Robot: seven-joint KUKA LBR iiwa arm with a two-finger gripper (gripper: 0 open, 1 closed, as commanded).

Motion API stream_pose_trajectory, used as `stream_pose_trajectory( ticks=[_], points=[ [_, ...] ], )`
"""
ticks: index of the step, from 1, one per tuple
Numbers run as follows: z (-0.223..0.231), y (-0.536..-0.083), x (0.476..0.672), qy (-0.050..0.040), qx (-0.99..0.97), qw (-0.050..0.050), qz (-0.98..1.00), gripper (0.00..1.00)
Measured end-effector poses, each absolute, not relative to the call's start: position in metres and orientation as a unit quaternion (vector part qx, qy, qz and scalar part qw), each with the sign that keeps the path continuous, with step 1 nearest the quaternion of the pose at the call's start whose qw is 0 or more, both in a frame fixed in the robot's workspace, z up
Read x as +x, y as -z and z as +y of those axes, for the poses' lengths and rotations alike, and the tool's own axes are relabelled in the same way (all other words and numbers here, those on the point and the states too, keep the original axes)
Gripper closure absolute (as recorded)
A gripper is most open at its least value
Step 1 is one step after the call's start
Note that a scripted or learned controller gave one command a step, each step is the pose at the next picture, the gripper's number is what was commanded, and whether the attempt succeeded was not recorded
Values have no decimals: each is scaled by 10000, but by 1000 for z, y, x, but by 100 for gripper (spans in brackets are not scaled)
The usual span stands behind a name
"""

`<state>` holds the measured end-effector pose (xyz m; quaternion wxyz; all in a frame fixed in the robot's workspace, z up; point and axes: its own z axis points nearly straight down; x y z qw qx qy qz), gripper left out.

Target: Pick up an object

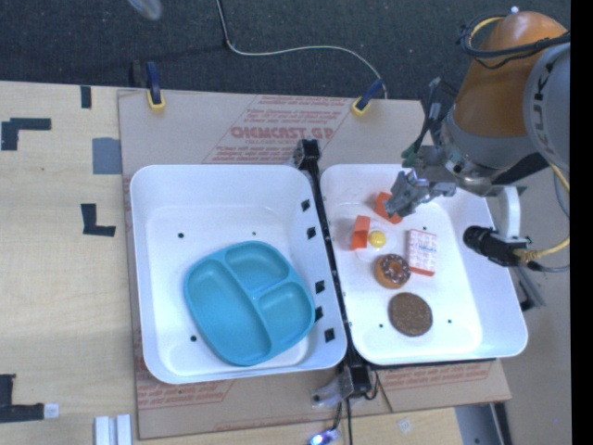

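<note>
Currently the gripper (400,202) is hanging low over the upper left part of the right bin (482,336), directly over a small orange-red block (383,201) that is lying near the bin's upper wall. Whether the jaws are apart or together cannot be told, since the wrist is blocking them.

That block is probably the thing being gone for. It is looking like a light, rigid toy piece, likely smooth plastic, so it may be inclined to slip or skid on the slick white floor; taking it across its two flattest sides seems safest.

Just below it, toward the frame's centre, an orange block (360,233) and a small yellow ball (377,240) are lying side by side, close enough to be nudged. Further down are sitting a sprinkled doughnut (393,270), a small red-and-white carton (422,251) and a brown cookie (410,313). A blue divided plate (248,301) is resting in the left bin (153,193).
</note>
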<state>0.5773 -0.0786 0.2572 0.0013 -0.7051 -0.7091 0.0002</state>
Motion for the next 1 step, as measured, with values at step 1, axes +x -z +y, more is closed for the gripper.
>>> stream_pose_trajectory(
  ticks=[1],
  points=[
    [-18, -247, 567, -6, -7046, 18, -7096, 100]
  ],
)
